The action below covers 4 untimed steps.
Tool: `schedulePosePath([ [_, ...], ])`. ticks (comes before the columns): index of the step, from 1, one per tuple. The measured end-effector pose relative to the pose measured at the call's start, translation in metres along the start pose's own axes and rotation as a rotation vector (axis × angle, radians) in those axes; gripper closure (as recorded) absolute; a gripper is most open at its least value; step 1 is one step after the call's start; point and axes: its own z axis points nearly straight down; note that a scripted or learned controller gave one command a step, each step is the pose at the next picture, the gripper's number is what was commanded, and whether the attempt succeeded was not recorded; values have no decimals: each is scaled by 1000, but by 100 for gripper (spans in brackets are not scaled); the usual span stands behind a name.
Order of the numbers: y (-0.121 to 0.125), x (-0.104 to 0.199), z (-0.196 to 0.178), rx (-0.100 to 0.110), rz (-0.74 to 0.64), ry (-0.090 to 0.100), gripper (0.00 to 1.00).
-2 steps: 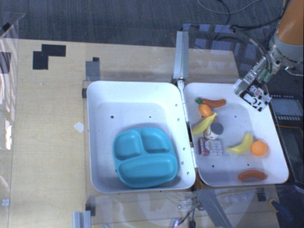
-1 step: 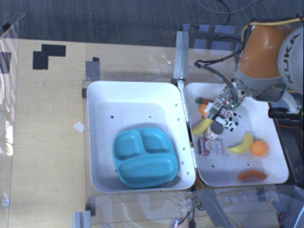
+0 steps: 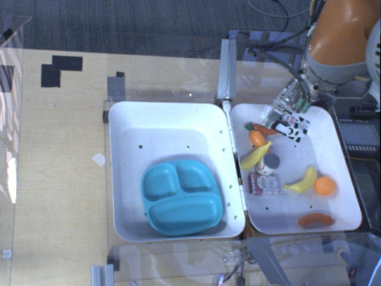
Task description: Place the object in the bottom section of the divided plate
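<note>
The plate (image 3: 181,198) lies in the left bin (image 3: 128,177), toward its near side. It is blue, with 2 small sections on its far side and 1 long section along its near side; that long one is the target, and nothing sits in it.

The claw (image 3: 284,119) hangs over the far part of the right bin (image 3: 345,159), at the end of the arm (image 3: 339,31) that comes in from the far right. So the plate lies to the claw's left and nearer, across the seam between the 2 bins. Any carry has to go that way.

The task does not name its object. The right bin holds several candidates: a carrot (image 3: 261,128) just left of the claw, with its long axis running left to right; an orange ball (image 3: 257,139) beside it; a banana (image 3: 256,157) lying on a slant; a second banana (image 3: 302,182); an orange (image 3: 325,186); a pink pack (image 3: 263,185); a small jar (image 3: 266,167); and a sausage (image 3: 316,220) at the near edge. By my judgement the carrot and the ball are the closest picks.

The claw's tips blur into a black-and-white patterned patch, so I cannot tell whether it is wide or narrow, or whether it holds anything. It looks close to the carrot's right end; contact is unclear.
</note>
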Motion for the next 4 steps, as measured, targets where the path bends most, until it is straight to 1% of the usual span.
schedulePosePath([
  [1, 59, 38, 98, 1, -24, 3, 100],
  [2, -36, 34, 86, 2, -178, 2, 100],
  [3, -21, 141, 79, 0, -494, 4, 100],
  [4, -14, 143, 88, 0, -499, 4, 100],
])
